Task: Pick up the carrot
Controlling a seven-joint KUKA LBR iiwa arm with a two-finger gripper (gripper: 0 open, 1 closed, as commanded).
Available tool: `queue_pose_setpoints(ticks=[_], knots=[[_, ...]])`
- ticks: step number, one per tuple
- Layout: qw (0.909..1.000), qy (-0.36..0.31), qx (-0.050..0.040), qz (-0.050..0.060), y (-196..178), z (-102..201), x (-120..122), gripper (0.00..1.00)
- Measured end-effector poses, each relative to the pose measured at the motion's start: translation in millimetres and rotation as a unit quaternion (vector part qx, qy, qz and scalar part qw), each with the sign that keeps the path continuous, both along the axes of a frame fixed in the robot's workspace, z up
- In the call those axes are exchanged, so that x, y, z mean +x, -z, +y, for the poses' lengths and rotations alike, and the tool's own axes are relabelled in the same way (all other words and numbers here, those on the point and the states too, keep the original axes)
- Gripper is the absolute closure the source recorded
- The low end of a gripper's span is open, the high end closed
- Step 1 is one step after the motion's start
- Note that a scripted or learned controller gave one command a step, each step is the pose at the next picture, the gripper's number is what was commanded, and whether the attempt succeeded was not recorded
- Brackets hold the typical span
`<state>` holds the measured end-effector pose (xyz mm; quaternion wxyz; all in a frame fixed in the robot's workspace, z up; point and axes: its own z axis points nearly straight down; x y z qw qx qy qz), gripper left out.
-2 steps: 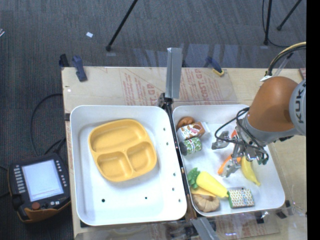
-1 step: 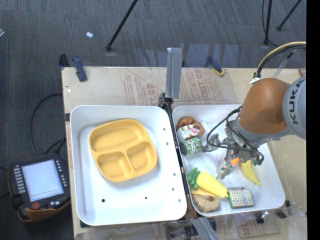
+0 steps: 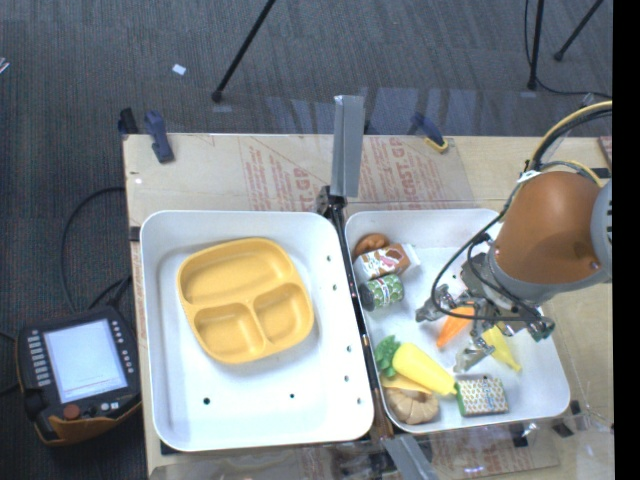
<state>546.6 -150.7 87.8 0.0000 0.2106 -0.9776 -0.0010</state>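
Observation:
The carrot (image 3: 453,328) is a small orange piece lying in the right bin (image 3: 545,393), near its middle. My gripper (image 3: 482,326) hangs directly over it, and the carrot's orange tip pokes out at the gripper's lower left side. The grey arm with its orange band (image 3: 548,233) reaches in from the right and hides the part of the bin beneath it. The carrot's upper end is covered by the gripper body.
In the right bin are a green can (image 3: 383,291), a red-and-white can (image 3: 385,261), a brown item (image 3: 370,243), a yellow corn cob (image 3: 420,368), a bread piece (image 3: 412,404), a grey-green sponge (image 3: 482,395) and a yellow item (image 3: 503,354). A yellow divided tray (image 3: 245,298) lies in the left bin (image 3: 165,368).

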Motion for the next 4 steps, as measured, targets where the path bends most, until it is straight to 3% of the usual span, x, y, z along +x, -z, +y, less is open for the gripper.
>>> queue_pose_setpoints(ticks=[1,2,3,4], knots=[[1.0000,-0.003,0.0007,-0.001,-10,3,2,1.00],[0.9992,0.041,-0.0018,-0.007,-147,-11,21,1.00],[0.9940,-0.110,0.0008,0.000,1,-34,30,1.00],[0.9940,-0.109,0.0006,-0.001,1,-34,30,0.00]])
